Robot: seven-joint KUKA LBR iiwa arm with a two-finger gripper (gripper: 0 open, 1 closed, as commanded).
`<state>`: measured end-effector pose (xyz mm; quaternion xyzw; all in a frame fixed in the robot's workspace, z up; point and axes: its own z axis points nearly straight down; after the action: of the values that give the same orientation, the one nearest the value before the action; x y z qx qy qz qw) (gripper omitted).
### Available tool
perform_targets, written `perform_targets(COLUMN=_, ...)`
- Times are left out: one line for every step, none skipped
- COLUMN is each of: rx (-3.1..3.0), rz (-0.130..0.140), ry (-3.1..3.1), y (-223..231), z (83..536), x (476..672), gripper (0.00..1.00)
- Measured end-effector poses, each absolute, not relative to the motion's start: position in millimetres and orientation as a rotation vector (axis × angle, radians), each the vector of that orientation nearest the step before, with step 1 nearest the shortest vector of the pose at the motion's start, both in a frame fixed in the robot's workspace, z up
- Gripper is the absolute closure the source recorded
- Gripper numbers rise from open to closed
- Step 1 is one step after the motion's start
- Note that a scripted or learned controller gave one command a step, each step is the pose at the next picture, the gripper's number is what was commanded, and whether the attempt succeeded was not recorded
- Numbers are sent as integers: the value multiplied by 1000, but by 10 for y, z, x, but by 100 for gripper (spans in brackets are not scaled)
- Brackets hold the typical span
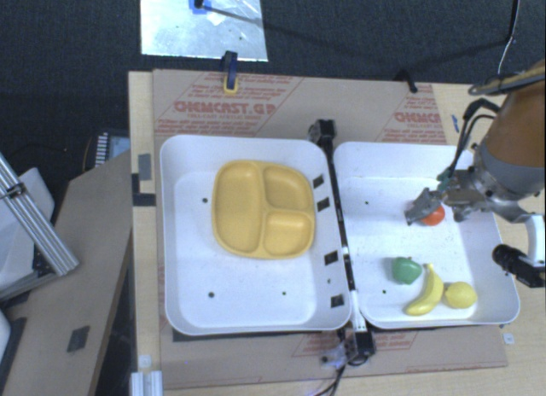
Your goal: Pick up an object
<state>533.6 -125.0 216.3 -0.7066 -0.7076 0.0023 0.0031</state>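
We are looking at the gripper (424, 209) hanging over the right bin (375, 172), its tip right at a small orange-red fruit (434, 216), likely a toy tomato. The fruit is sitting toward 2 o'clock in that bin, partly hidden under the grey fingertips, so we are seeing just a rounded orange-red patch peeking out at the gripper's 4 o'clock side. How wide the gripper stands we cannot tell; its end is reading as 1 dark blur against the fruit, and nothing is showing the fruit clearly clamped.

We are judging the fruit to be light, hollow plastic: stiff, smooth and somewhat slippery, not fragile. Being round, it is likely to roll or squirt sideways if pinched off-centre, so we are favouring a hold across its widest middle, coming straight down.

Toward 6 o'clock in the same bin, 3 other toys are lying well apart from it: a green pepper (407, 270), a yellow banana (426, 291) just beside it, and a yellow lemon (460, 294) touching or nearly touching the banana's end. In the left bin (183, 215) a yellow 3-part plate (261, 208) is resting near the centre.
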Motion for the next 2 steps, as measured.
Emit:
perform_targets(rx=-2219, rz=-1, ry=-2226, y=-1249, z=2204, x=5358, gripper=0)
perform_targets(rx=-2220, rz=2, ry=-2220, y=-1283, z=1750, x=5287, gripper=0)
